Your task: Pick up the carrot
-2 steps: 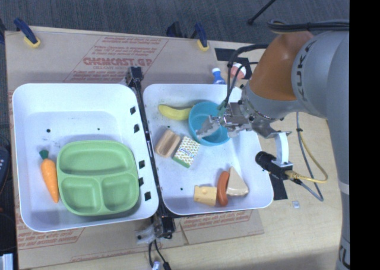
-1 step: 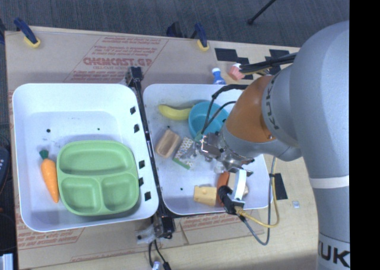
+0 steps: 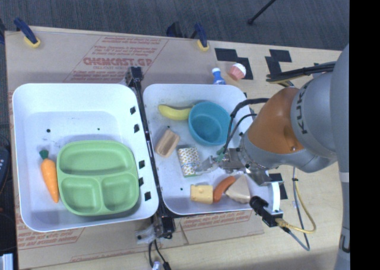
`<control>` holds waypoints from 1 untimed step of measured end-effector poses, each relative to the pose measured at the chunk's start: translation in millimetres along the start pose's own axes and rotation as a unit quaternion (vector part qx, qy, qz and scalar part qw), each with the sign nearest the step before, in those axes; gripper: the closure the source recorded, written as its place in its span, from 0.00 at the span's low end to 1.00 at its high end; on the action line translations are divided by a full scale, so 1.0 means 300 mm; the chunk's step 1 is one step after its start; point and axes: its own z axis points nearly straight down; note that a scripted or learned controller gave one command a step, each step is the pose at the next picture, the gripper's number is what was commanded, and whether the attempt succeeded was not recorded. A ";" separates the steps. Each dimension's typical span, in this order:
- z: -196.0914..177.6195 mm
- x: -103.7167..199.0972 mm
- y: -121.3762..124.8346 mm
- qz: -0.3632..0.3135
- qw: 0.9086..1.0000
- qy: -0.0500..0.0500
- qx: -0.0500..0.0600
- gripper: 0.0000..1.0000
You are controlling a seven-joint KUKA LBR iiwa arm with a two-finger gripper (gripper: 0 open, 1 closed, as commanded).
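The carrot (image 3: 49, 178) lay in the left bin (image 3: 24, 99), hard against its left wall, green top pointing far, orange tip pointing near, just beside the green tray (image 3: 98, 177). And the arm (image 3: 279, 129) was on the wrong side altogether: it hung low over the right bin (image 3: 178, 89), its gripper (image 3: 209, 164) down among the clutter, next to the patterned block (image 3: 188, 160) and just near of the blue bowl (image 3: 208, 123). The claw looked slightly parted with nothing between its fingers, though at this size that was hard to call. To do this well, the arm needed to lift clear of the bowl first, then cross over the divider (image 3: 144, 138) to the left bin. The carrot sat in a narrow gap between wall and tray, so the fingers would do best turned to close across its width, coming straight down at the thick middle. Drift to either side risked striking the wall or the tray's rim.
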 end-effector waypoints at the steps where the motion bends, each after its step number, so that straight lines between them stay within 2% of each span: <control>1: 0.020 0.262 -0.028 -0.061 0.998 0.000 0.005 0.00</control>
